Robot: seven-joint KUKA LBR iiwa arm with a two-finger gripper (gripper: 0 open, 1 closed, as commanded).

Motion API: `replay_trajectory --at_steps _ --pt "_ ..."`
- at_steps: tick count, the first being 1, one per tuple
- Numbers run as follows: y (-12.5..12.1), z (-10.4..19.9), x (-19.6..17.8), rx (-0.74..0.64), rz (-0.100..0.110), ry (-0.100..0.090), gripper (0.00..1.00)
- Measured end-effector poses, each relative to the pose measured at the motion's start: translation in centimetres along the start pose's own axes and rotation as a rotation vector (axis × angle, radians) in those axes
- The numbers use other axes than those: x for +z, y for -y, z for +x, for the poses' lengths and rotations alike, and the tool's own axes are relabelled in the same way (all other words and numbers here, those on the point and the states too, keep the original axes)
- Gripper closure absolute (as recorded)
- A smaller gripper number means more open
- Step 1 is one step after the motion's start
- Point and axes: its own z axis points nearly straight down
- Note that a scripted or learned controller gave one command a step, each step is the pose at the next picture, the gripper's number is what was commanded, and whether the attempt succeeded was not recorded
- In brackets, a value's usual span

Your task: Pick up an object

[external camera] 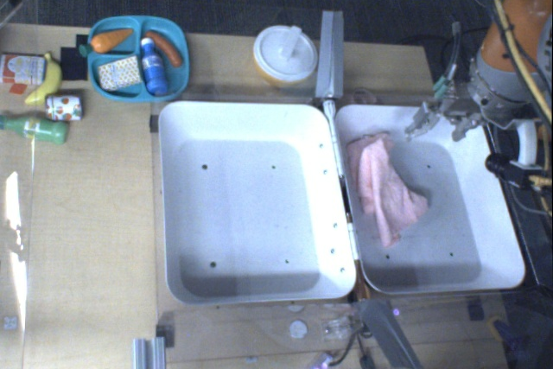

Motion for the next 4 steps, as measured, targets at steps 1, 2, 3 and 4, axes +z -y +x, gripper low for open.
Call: replay_trajectory --at_steps 1,2,3,4 --pt "-0.7 3.0 11.4 -0.109 -0.01 0.002 0.0" --pt "-0.9 3.2 10.3 -0.111 -0.014 0.001 1.0" --pt "-0.9 3.2 10.3 -0.111 -0.014 0.001 0.0" --pt "-1.6 4.2 5.7 0.023 -0.002 0.001 0.0"
